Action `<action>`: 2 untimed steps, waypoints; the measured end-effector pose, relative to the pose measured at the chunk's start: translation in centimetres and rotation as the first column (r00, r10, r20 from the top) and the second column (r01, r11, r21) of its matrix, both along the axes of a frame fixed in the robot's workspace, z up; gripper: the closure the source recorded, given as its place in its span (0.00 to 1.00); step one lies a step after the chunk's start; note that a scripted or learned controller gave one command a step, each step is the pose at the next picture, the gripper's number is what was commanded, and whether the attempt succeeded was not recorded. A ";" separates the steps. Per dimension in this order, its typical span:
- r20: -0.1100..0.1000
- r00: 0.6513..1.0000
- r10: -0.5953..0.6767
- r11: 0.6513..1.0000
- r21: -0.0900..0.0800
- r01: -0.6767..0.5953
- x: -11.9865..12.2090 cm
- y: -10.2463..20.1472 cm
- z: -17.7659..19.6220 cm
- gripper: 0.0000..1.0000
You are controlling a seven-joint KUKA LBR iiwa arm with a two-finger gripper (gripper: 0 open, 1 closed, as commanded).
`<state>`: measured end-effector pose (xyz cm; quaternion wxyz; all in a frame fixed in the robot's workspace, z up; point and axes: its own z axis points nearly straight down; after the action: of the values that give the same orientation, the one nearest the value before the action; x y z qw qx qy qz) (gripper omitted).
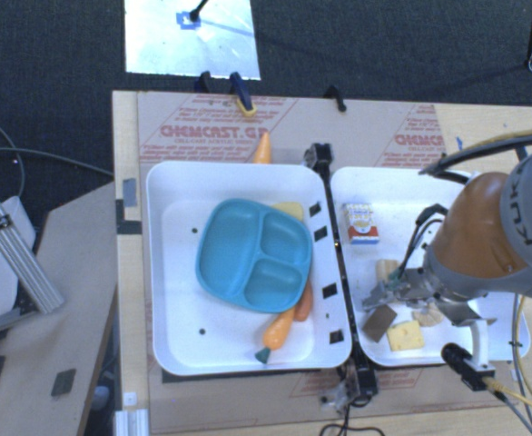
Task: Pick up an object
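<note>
Arm [484, 234]: grey with an orange band above the wrist, entering from the right and bent down over the right bin.

End effector [395, 291]: low over the middle of the right bin, pointing toward the divider between the bins; whether it is released or clenched cannot be told, and nothing can be made out in its grasp.

Right bin [402, 182]: shallow, white, directly under the end effector.

Dark block [379, 320]: small brown-grey piece just below the end effector, lying on the bin floor; contact with the end effector cannot be told.

Yellow wedge [405, 336]: cheese-like piece below and slightly right of the end effector, beside the dark block.

Pale piece [387, 270]: cream-coloured item just above the end effector, partly hidden by it.

Small carton [361, 222]: white box with red and blue print, above and left of the end effector, near the divider, well apart from it.

Left bin [180, 334]: white, on the far side of the divider, left of the end effector.

Blue divided plate [253, 254]: three-compartment tray lying in the left bin, well left of the end effector.

Carrot [280, 329]: orange, green-tipped, under the plate's lower edge, left and slightly below the end effector.

Yellow item [289, 210]: peeking from behind the plate's upper edge, up and left of the end effector.

Surface [357, 125]: board with red lettering carrying both bins.
</note>
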<state>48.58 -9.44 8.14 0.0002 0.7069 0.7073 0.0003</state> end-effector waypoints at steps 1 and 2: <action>0.005 1.000 -0.003 1.000 -0.002 0.003 0.3 -0.2 1.4 1.00; 0.007 1.000 -0.004 1.000 -0.002 0.004 0.4 -0.2 2.4 1.00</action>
<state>48.95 -9.68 10.59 0.0035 0.7083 0.7058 0.0022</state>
